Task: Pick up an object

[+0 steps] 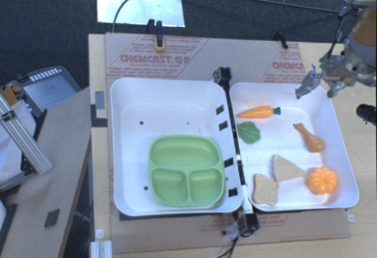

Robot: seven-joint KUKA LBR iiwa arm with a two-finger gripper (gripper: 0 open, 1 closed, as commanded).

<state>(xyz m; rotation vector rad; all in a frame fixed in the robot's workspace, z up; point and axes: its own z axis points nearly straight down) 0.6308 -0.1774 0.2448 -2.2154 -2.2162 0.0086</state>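
Note:
The right bin holds an orange carrot, a green leafy piece, a brown chicken drumstick, a beige wedge, a slice of toast and a small orange pumpkin. My gripper hangs at the bin's far right corner, above its rim, with its two fingers spread open and nothing between them. It is well to the right of the carrot and behind the drumstick.
The left bin holds a green divided plate. A black divider with clips runs between the bins. Cardboard lies under both. A grey device and metal rail sit at the left.

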